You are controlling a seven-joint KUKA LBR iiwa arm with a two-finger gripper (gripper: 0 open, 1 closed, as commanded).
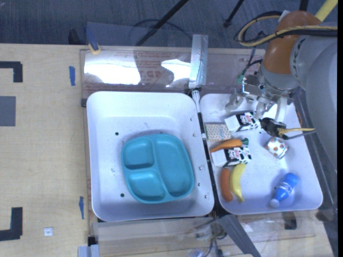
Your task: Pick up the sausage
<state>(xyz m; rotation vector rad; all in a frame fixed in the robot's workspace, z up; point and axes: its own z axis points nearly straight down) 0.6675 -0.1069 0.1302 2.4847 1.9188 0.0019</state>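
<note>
A dark blue carpeted floor [48, 9] lies beyond the pale wooden bench [40, 143]. Black stand legs [177, 7] cross the floor. Blue tape strips [72, 75] and black markings [13, 71] sit on the benchtop.

No readable text, labels or numbers anywhere.

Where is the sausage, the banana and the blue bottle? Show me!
sausage [226, 185], camera view, middle of its reddish body
banana [237, 182], camera view, middle of its yellow curve
blue bottle [284, 189], camera view, middle of its body
</note>
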